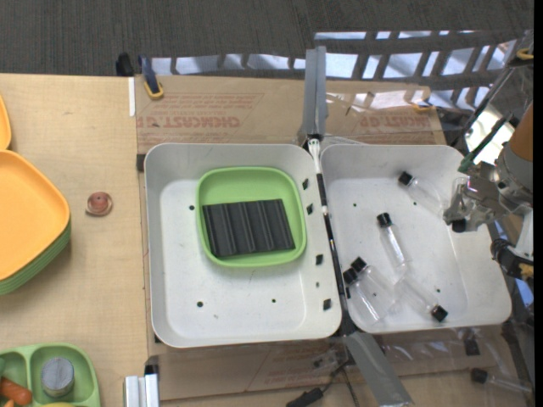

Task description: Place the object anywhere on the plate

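Note:
A green square plate point(209, 192) lies in the left bin point(174, 270), toward its back. A dark grey ribbed slab point(248, 227) rests flat on the plate, covering most of its middle. In the right bin point(433, 257) lie several clear plastic vials with black caps, one near the middle point(392, 242), one at the back point(419, 188) and others at the front point(414, 298). My gripper point(461, 214) hangs over the right bin's right side, apart from the vials, with the arm's orange band point(521, 142) above it. Nothing is visibly held in it.
Stacked orange plates point(25, 219) sit on the bench at far left, with a small reddish disc point(99, 203) beside them. A green compartment tray point(42, 378) is at the bottom left corner. Cardboard point(221, 117) lies under the bins, and a metal rack point(407, 53) stands behind them.

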`<action>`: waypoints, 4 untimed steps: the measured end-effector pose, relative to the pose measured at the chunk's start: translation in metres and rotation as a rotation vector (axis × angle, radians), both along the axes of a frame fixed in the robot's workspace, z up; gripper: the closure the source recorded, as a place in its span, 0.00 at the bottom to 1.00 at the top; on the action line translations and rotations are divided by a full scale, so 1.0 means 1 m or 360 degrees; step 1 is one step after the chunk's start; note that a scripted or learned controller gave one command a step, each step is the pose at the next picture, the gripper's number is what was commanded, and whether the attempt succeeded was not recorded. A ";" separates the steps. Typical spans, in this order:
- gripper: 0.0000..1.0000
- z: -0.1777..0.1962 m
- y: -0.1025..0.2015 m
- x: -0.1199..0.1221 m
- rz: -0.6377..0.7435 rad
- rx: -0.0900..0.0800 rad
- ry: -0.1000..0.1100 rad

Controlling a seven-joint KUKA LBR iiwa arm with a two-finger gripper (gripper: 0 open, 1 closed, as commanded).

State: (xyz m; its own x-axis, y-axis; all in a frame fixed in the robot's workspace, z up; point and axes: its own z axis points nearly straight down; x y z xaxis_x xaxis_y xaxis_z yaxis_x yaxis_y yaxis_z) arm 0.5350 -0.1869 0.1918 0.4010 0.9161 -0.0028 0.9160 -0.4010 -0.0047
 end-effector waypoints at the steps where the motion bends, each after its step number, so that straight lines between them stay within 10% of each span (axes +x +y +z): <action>1: 1.00 -0.024 0.007 -0.058 0.0275 0.0004 -0.0002; 2: 1.00 0.040 0.073 -0.057 0.0451 0.0002 -0.0004; 4: 1.00 -0.002 0.197 0.009 0.0851 0.0002 -0.0003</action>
